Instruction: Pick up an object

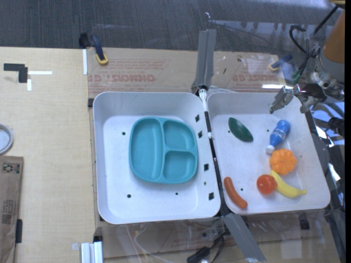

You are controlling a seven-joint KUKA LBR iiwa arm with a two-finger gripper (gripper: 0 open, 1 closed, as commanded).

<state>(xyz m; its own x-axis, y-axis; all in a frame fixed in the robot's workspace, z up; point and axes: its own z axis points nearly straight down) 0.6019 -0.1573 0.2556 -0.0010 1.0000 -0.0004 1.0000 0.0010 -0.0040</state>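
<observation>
1. We see two white bins side by side on the surface: the left bin and the right bin.
2. The left bin holds a teal tray with three compartments, lying flat near the bin's middle.
3. The right bin holds the things to pick. A dark green leaf-shaped piece lies toward the far left of that bin.
4. A blue bottle with a white cap end lies tilted to the right of the green piece, apart from it.
5. Just below the bottle sits an orange pumpkin-like fruit, close to the bottle's lower end.
6. Below that, a tomato touches or nearly touches a banana, which runs from beside the orange fruit toward the bin's near right corner.
7. A sausage lies at a slant near the bin's near left corner, well apart from the tomato.
8. The gripper hangs over the far right corner of the right bin, above and to the right of the bottle, with the arm coming in from the right.
9. Its fingers stand spread apart, and we see nothing between them.
10. No thing in the right bin touches the gripper; all rest on the bin floor.
11. On the surface left of the bins we see a roll of tape at the edge and a brown paper bag below it.
</observation>
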